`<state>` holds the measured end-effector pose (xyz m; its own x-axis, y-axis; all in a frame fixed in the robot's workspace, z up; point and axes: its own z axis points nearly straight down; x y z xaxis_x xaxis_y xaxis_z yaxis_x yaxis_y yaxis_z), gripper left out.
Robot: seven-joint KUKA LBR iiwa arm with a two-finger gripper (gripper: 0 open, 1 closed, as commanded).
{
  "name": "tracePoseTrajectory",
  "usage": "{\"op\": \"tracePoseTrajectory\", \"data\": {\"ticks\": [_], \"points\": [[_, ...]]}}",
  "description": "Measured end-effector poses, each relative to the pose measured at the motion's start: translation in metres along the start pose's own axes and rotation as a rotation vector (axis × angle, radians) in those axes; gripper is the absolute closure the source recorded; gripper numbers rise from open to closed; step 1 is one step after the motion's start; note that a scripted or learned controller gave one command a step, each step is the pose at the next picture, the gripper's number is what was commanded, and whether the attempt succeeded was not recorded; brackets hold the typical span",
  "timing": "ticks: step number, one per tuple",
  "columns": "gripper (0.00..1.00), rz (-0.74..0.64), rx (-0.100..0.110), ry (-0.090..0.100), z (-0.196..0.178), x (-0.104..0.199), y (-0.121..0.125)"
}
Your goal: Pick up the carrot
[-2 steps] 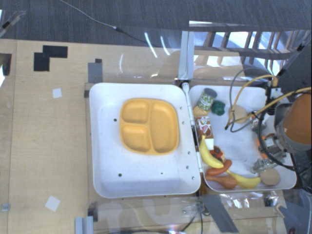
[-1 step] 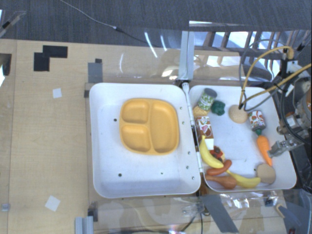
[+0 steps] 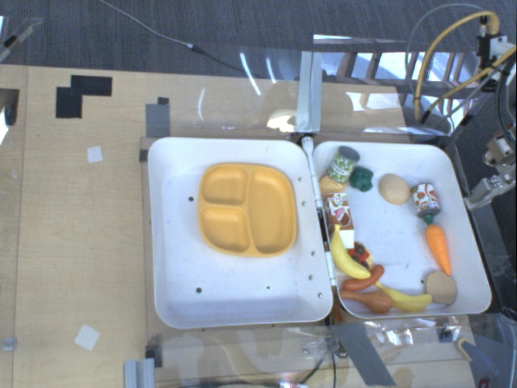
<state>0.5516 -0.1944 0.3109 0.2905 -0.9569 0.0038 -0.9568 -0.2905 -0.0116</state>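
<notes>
The orange carrot (image 3: 438, 247) lies lengthwise in the right bin (image 3: 404, 241), close to its right wall, with the thick end towards the back. A small printed can (image 3: 426, 200) sits just behind the carrot and a round beige potato (image 3: 440, 286) just in front of it. Grey parts of my gripper (image 3: 493, 180) hang at the view's right edge, outside the bin's right wall and behind and to the right of the carrot. Nothing is held there.
The right bin also holds a second potato (image 3: 394, 188), a green vegetable (image 3: 361, 178), a jar (image 3: 342, 166), a small box (image 3: 339, 209), two bananas (image 3: 346, 257) and sausages (image 3: 365, 284). In the left bin (image 3: 178, 281) lies a yellow divided plate (image 3: 246, 208).
</notes>
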Motion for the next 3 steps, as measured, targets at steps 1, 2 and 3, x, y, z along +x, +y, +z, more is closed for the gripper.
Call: {"op": "tracePoseTrajectory", "data": {"ticks": [1, 2, 3], "points": [[1.0, -0.195, -0.005, 0.002, 0.221, -0.015, 0.062], [1.0, -0.584, -0.001, -0.001, 0.117, -0.053, 0.048], [1.0, -0.579, 0.001, -0.004, 0.109, -0.054, 0.046]]}}
